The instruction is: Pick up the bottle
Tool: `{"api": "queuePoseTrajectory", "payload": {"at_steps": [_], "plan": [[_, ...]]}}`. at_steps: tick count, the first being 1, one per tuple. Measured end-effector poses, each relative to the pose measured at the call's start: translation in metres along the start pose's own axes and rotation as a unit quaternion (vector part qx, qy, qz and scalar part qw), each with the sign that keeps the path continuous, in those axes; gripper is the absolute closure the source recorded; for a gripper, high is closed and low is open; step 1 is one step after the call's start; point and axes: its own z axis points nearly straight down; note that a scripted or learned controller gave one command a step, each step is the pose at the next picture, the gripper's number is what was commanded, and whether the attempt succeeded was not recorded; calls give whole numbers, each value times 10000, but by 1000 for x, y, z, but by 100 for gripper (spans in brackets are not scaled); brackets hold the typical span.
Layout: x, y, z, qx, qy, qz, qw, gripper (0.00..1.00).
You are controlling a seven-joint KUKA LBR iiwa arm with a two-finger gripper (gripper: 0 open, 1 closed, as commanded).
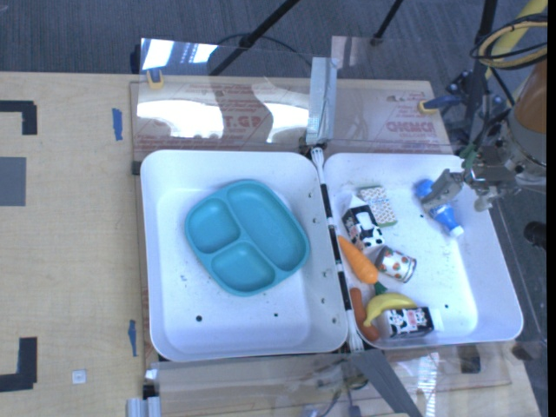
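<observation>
Two white bins are seen side by side on the bench. The left bin (165, 320) carries a blue divided plate (247, 236), set near its middle.

The right bin (495, 311) holds the clutter. A blue bottle (439, 205) is found lying on its side toward the bin's far right corner, tilted, apart from the other items. The gripper (465, 187) is placed over the bin's right edge, just beside the bottle; its fingers are spread open, one of them touching or just above the bottle's far end, which of the two cannot be told. The bottle is not seen clamped between them.

Along the bin's left edge are noted a patterned pouch (377, 205), a black-and-white carton (365, 226), an orange carrot (359, 261), a small can (395, 265), a banana (389, 305) and a dark box (408, 321).
</observation>
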Motion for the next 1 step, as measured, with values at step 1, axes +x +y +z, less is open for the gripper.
{"api": "queuePoseTrajectory", "payload": {"at_steps": [1], "plan": [[-79,69,100,-23,-14,-622,9981,0]]}}
